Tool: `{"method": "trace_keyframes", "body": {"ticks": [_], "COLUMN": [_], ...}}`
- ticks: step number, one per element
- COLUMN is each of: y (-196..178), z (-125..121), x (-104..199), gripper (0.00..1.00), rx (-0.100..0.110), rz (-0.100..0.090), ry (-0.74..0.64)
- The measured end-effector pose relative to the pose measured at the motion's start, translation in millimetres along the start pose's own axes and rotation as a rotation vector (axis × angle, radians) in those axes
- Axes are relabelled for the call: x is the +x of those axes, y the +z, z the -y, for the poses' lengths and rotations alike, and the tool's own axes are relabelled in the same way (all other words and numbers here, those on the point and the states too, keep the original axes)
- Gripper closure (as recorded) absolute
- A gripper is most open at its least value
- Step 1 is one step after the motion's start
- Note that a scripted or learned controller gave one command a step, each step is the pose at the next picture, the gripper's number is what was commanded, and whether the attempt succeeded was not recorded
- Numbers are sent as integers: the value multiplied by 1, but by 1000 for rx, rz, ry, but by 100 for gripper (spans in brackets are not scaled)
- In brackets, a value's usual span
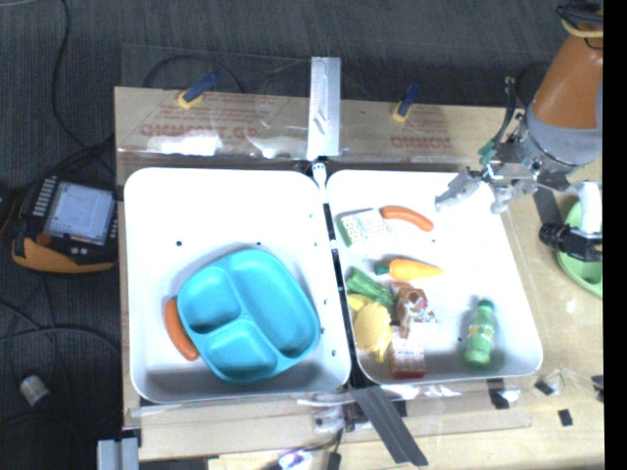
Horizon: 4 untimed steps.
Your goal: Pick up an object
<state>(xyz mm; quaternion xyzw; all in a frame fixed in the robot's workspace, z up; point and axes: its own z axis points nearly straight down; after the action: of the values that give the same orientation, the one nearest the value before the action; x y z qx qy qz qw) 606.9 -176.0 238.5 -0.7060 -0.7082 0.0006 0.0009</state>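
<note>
I see the hand (477,186) over the right bin's (509,262) far right corner, its fingers spread and holding nothing. Just left of it lies an orange sausage (406,217) beside a white card (361,226) with green print too small to read. Nearer me stands a green bottle (478,334), label unreadable.

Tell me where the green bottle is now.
The green bottle lies in the right bin, near its front right corner, to the right of the red and white packet.

Blue tray (250,311), orange carrot (414,268), green btl (478,334) (white bins (157,204))
</note>
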Motion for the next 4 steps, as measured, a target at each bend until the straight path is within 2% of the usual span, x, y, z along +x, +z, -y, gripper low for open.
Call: {"method": "trace_keyframes", "body": {"ticks": [1, 2, 3, 4], "y": [101, 149, 148, 137], "z": [60, 34, 18, 17], "x": [33, 32, -11, -9], "gripper": [0, 0, 0, 100], "rx": [0, -9, -12, -17], "rz": [-1, 5, 9, 7], "ry": [-194, -285, -721, -721]}}
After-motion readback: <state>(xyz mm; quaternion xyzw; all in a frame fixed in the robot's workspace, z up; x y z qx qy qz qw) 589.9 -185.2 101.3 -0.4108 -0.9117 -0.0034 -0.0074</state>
